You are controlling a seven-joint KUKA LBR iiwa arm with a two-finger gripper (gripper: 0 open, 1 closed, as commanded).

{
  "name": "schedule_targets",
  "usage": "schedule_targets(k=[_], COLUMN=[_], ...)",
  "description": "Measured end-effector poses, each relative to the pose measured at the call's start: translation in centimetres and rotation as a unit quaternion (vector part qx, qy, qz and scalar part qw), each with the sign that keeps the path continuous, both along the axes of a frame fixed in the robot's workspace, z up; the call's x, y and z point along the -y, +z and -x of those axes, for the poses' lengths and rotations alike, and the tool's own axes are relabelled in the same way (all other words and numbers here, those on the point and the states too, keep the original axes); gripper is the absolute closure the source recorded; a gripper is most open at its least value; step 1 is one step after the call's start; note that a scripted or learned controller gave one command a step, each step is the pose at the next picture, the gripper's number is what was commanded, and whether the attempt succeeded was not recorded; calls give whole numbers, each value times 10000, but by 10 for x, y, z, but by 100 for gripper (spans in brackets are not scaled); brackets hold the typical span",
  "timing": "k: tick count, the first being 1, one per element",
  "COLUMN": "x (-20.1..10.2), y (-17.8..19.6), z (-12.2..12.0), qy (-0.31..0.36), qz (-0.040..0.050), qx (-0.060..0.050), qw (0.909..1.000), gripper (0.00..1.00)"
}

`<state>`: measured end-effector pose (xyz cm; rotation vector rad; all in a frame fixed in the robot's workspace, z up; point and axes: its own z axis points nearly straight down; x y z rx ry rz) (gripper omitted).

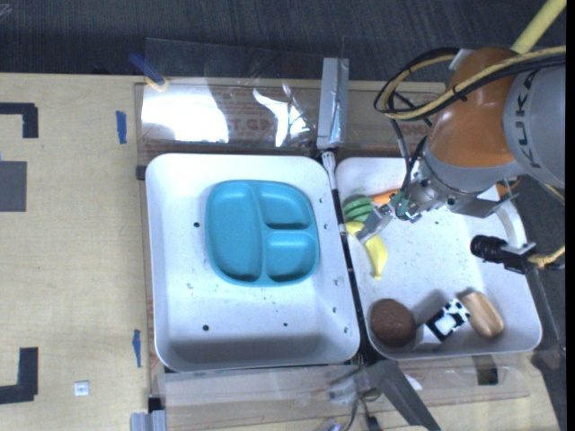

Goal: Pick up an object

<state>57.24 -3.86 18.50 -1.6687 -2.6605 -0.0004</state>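
item: gripper (388, 220), low in the right bin (503, 341) at its upper left, finger state cannot be told; banana (376, 253) just below and slightly left of it, long axis roughly up-down in view, green object (358, 208) just left, close by the divider.

Fixed overhead camera, slanted down, both white bins (171, 241)
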Motion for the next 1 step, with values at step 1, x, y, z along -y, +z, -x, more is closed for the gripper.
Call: schedule_targets(k=[1], x=[63], y=[-91], z=[-13], qy=[-218], qz=[10], qx=[-11], qw=[9998], gripper=[0])
